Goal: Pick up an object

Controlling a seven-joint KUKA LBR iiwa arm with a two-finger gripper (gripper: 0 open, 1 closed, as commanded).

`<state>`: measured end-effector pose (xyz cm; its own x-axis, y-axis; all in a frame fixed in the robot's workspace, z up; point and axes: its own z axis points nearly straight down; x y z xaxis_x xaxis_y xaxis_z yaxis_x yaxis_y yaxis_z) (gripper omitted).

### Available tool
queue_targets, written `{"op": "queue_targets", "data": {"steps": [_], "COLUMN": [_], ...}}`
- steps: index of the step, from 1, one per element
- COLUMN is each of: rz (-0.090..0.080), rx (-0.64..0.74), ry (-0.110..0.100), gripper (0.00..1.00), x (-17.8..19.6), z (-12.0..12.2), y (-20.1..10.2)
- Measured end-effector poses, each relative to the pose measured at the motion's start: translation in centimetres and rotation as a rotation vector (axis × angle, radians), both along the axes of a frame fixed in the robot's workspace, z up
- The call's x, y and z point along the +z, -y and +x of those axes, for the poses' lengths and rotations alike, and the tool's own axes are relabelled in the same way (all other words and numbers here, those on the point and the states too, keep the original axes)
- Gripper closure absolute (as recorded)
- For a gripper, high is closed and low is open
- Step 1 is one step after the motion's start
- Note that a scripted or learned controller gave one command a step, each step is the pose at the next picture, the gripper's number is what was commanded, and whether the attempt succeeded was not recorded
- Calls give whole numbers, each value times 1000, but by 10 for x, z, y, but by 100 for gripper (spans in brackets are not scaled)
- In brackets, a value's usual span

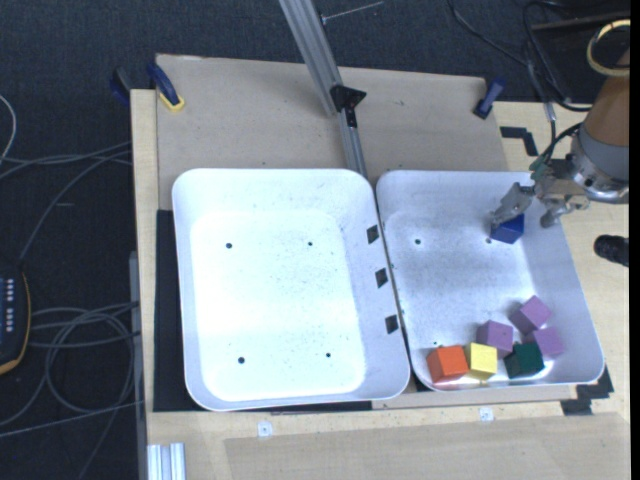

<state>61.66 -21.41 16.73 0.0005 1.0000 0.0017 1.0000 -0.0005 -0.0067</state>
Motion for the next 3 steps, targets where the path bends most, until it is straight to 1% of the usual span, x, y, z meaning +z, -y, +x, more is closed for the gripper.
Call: {"op": "queue_targets", "data": {"steps": [1, 2, 3], "rz": [0, 0, -2], "rx": [1, 1, 2], "ry": [1, 3, 9], "gripper": [0, 0, 100], "x": [-42, -69, -56], "z": [-2, -2, 0], "y": [-1, -2, -2]}}
